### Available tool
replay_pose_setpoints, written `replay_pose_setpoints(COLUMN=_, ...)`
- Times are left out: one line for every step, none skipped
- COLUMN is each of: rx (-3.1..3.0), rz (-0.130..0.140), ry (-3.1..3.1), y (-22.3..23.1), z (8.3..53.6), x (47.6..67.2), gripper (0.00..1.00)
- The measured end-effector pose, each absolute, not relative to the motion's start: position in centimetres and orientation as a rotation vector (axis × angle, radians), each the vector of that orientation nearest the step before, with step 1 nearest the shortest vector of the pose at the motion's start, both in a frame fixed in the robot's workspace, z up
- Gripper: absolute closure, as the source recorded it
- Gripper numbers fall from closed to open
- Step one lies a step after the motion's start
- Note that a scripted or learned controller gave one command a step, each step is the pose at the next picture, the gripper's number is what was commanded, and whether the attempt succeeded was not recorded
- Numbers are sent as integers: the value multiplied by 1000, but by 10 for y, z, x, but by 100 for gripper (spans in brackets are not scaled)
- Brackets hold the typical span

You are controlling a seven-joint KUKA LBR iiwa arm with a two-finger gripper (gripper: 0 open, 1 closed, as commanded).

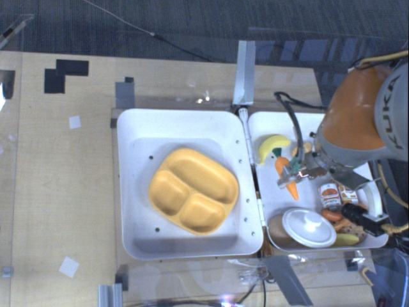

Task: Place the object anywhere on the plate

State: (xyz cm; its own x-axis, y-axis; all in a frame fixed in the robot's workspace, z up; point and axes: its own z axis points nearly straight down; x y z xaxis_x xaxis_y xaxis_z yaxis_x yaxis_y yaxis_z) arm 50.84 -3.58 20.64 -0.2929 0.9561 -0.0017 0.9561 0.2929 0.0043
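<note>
- A pale wooden bench [57, 190] was seen bearing two white bins, with dark carpet [160, 11] on the far side.
- A yellow sectioned plate [193, 189] lay in the left bin [134, 235].
- The gripper [295, 174] was lowered into the right bin [268, 123], its fingers closed around an orange carrot [287, 175].
- A yellow banana-shaped toy [273, 146], a white bowl [308, 227] and small packets [337, 196] were scattered nearby.

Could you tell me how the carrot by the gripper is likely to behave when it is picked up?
The carrot looks small and tapered, so it probably slips toward its thin end. Its round body may roll if nudged. It seems light.
</note>
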Motion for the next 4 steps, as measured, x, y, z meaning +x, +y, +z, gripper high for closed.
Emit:
replay_pose_setpoints(rx=1791, rz=7, ry=2578, y=43, z=204, x=553, gripper=100)
replay_pose_setpoints(rx=1795, rz=6, ry=2574, y=40, z=205, x=553, gripper=0)
replay_pose_setpoints(rx=1782, rz=13, ry=2576, y=41, z=216, x=555, gripper=100)
replay_pose_setpoints(rx=1864, rz=7, ry=2522, y=40, z=237, x=541, gripper=100)
